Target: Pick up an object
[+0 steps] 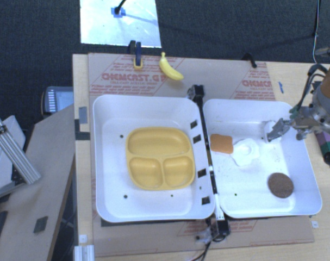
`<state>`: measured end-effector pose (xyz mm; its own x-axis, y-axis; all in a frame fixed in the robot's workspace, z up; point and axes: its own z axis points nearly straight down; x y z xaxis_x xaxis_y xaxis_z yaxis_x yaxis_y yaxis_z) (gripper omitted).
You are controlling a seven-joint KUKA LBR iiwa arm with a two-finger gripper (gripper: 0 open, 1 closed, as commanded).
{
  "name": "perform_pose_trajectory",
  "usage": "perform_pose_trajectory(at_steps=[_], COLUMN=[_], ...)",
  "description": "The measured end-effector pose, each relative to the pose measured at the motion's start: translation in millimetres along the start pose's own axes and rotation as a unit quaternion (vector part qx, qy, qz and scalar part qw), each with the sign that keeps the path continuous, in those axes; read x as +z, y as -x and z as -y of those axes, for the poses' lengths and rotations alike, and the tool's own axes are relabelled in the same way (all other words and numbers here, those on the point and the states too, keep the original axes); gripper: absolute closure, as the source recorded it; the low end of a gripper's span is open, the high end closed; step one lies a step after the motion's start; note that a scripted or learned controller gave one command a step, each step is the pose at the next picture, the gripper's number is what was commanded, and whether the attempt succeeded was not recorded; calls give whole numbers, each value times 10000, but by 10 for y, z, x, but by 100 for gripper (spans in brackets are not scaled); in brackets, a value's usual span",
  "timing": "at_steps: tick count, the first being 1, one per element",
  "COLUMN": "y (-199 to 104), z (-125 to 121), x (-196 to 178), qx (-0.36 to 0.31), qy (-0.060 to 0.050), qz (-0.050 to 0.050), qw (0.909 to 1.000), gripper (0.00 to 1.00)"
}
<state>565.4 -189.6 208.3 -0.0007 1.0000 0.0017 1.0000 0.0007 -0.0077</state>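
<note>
Pincer point(275, 129) mine, grip state unclear | over right bin point(311, 167), far side | white lump point(245, 151) near-left

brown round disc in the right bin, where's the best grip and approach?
The brown disc lies flat near the front right corner of the right bin, apart from the other items. Probably best to come straight down and pinch across its rim, fingers aligned so neither meets the bin wall. The gripper sits further back.
</note>
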Motion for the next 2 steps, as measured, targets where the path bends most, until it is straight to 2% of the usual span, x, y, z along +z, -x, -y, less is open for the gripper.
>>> perform_pose_trajectory(at_steps=[1,2], y=[-2,97], z=[-24,-30], x=[-47,438], qx=[-11,0], qy=[45,30], qz=[11,9], qw=[10000,10000], gripper=[0,0])
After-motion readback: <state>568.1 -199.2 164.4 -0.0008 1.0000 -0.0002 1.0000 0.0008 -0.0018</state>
